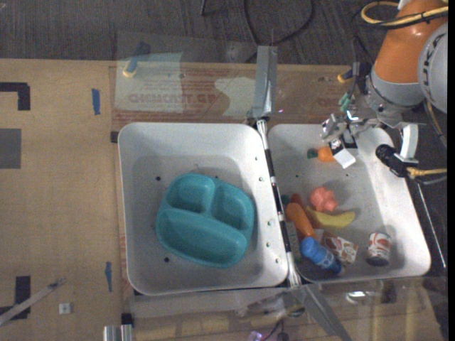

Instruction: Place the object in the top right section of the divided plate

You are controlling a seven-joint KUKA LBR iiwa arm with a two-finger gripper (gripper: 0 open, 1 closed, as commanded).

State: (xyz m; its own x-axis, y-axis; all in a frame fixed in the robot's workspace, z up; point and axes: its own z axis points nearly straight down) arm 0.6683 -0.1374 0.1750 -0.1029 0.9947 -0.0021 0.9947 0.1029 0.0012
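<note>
Small orange object (325, 155) sits between the fingers of the gripper (335, 146), which we see clamped on it over the far part of the right bin (398, 190). We locate the teal divided plate (205, 219) in the left bin (142, 162). A banana (333, 219) lies near a blue bottle (318, 253).
</note>
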